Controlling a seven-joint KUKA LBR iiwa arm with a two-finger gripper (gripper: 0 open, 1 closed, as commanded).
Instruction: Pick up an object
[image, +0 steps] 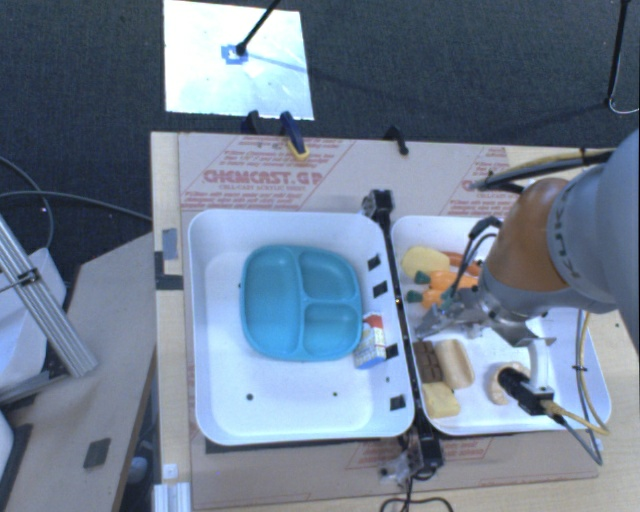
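Note:
The right bin (500, 423) holds several toy foods: a yellow piece (424, 261), orange pieces (436, 284), a brown bar (428, 361), a tan bread roll (457, 362), a yellow block (441, 401) and a tan round piece (503, 382). My gripper (441, 321) hangs low over the left part of this bin, just above the brown bar and the roll and below the orange pieces. The wrist hides its tips, and I see nothing held in it.
The left bin (230, 400) holds a blue divided plate (302, 302), with a small red, white and blue carton (371, 342) at the plate's right edge. A black-clipped divider (392, 300) separates the bins. The arm's grey body and orange band (535, 240) cover the right bin's upper right.

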